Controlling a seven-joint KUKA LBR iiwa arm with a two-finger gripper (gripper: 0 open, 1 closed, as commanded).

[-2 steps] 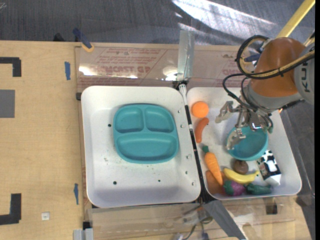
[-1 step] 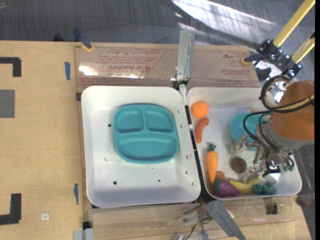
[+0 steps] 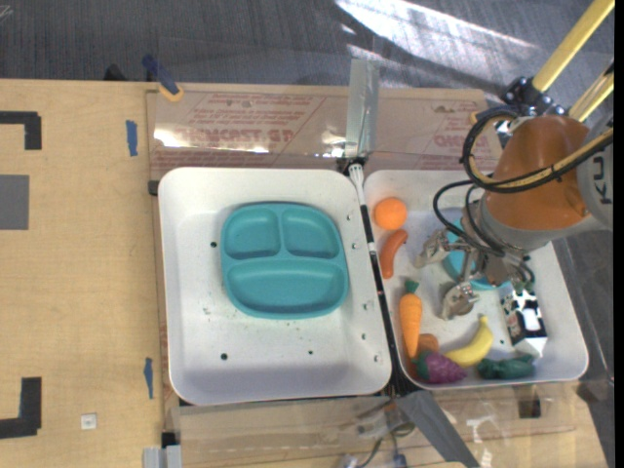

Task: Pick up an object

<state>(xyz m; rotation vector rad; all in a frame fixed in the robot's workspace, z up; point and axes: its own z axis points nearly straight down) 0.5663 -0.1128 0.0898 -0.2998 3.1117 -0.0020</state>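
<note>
Camera view: we have the gripper down inside the right bin, mid-bin. Its metal fingers look spread, with something light blue showing between them, but we can't tell if it's pinched or just lying under the claw. We wouldn't call it held.

Toys sit around the claw: orange ball at the bin's far-left corner, small carrot just below it, bigger carrot along the left wall, purple grapes and banana near the front edge, green piece at the front right, black-and-white carton by the right wall.

Nearest clear target, in our judgement, is the banana: just front-right of the claw, long axis running diagonally. Left bin carries a teal divided plate.
</note>
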